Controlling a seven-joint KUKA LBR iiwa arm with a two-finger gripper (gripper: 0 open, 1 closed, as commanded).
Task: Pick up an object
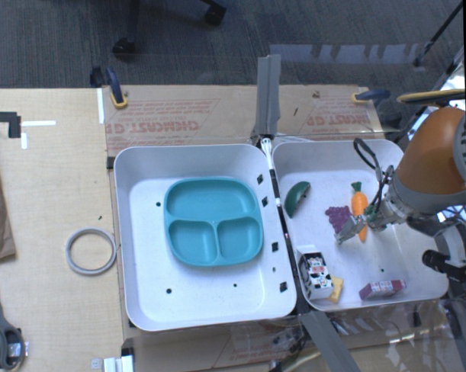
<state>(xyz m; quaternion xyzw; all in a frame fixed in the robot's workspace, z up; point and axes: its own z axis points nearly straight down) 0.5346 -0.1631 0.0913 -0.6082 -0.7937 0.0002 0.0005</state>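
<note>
The grey two-finger gripper (349,232) hangs low in the right white bin (420,285); whether its jaws are spread or pressed together cannot be told. At its 1 o'clock, just beside it, lies an orange toy carrot with a green top (359,206); at 11 o'clock, a purple toy grape bunch (338,214). A dark green leaf-shaped toy (296,196) lies farther toward 10 o'clock. At 7 o'clock stands a small black-and-white carton (316,274), and at 5 o'clock a dark red wrapped bar (381,288). The left white bin (145,299) holds a teal three-compartment plastic plate (214,221).
</note>
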